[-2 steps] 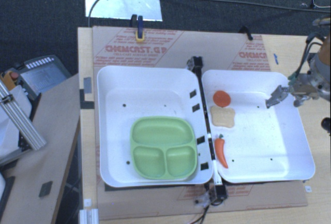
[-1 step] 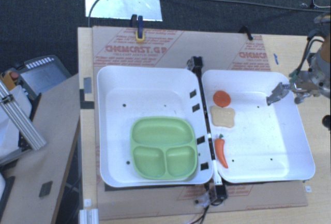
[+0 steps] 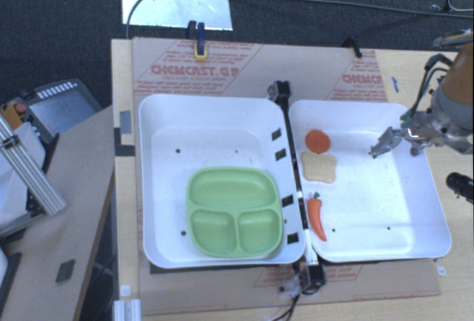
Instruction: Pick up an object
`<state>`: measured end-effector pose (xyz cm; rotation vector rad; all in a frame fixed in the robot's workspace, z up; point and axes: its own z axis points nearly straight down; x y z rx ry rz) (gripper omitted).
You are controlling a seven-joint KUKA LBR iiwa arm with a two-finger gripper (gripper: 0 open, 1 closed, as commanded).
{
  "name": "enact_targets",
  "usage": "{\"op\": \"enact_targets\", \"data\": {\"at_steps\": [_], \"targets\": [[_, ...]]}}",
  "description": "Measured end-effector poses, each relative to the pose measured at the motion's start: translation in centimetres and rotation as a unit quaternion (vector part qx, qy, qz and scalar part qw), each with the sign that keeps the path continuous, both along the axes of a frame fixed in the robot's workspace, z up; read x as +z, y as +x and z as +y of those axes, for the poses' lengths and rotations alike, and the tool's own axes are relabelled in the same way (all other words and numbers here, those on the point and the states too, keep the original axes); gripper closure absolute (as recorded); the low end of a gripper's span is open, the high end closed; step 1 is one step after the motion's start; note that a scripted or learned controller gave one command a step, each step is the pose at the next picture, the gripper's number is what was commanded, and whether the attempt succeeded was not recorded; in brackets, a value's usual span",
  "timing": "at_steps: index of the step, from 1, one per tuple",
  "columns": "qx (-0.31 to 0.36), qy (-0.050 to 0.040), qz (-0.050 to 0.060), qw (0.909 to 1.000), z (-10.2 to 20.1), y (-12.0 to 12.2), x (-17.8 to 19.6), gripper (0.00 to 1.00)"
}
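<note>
The two-finger gripper (image 3: 400, 141) is seen spread wide, nothing held, above the right white bin (image 3: 422, 238). Open floor separates it from the round red-orange piece (image 3: 318, 140) near the left wall.

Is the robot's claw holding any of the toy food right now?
No, nothing is held. The gripper is open over the right bin, apart from the red tomato slice, bread slice and carrot.

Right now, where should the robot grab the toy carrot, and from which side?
Probably the carrot around its orange middle, coming straight down from above. It lies flat and long near the right bin's left wall, so the fingers should close across its narrow width. The gripper is off to the right.
</note>
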<state>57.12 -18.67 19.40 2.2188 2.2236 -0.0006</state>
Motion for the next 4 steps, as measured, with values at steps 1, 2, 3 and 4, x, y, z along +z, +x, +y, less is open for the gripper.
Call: {"op": "enact_targets", "data": {"at_steps": [1,2,3,4], "targets": [[0.000,0.0006,0.001,1.0000,0.9,0.0,-5.8,0.00],[0.000,0.0007,0.001,1.0000,1.0,0.0,-11.0,0.00],[0.000,-0.0002,-0.002,1.0000,1.0,0.2,-9.6,1.00],[0.001,-0.0009,-0.004,1.0000,0.8,0.1,-3.2,1.00]]}}
